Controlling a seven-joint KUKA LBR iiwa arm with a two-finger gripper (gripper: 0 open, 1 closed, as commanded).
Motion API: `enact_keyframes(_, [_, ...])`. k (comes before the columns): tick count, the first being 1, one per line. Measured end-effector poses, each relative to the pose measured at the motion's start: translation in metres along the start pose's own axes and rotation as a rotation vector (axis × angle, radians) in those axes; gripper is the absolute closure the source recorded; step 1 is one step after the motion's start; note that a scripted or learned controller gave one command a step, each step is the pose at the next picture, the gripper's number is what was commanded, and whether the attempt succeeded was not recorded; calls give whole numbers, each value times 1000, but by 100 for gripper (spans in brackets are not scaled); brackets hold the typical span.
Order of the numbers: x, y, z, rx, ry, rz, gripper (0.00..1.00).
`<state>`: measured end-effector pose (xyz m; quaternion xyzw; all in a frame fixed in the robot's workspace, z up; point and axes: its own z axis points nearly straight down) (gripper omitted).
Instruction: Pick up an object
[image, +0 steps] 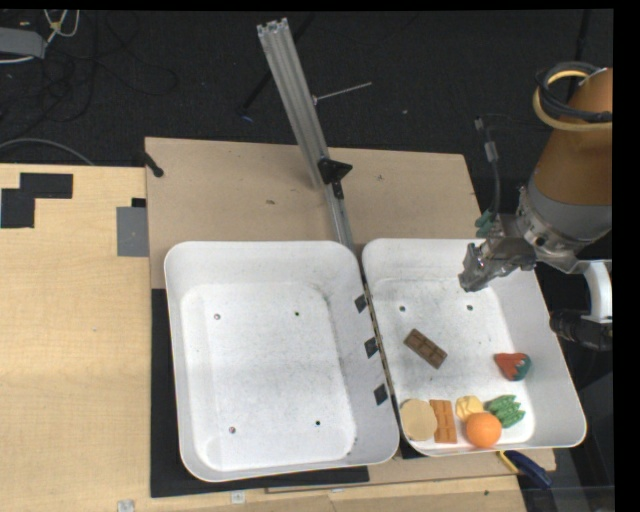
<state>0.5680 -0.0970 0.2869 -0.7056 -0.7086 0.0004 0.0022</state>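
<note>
Two white bins side by side on the desk (80, 300). Left bin (262, 355): bare speckled floor with four small dark dots.

Right bin (470, 340): six objects, counted left to right.
- One brown chocolate-bar piece (425, 349), lying flat and tilted near the bin's middle, apart from the rest.
- One pale bread-like slice (418, 419) in the near corner.
- One orange-brown wafer (444, 422) touching the slice's right edge.
- One small yellow item (467, 406), just above the orange; shape too small to name.
- One orange (483, 430) by the near rim.
- One green leafy vegetable (506, 410) just right of the orange.
- One red piece with a green tip (512, 366) farther up, near the right wall, on its own.

Gripper (476, 272) hangs over the far part of the right bin, close to its right side, arm coming in from the right. Nothing seen between the fingers; how far apart they stand, cannot tell. Chocolate piece lies below-left of the gripper; red piece below-right; the cluster of five sits well apart, at the near edge.
</note>
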Motion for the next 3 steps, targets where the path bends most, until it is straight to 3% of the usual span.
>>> enact_keyframes(3, [149,-25,54,3,-1,0,100])
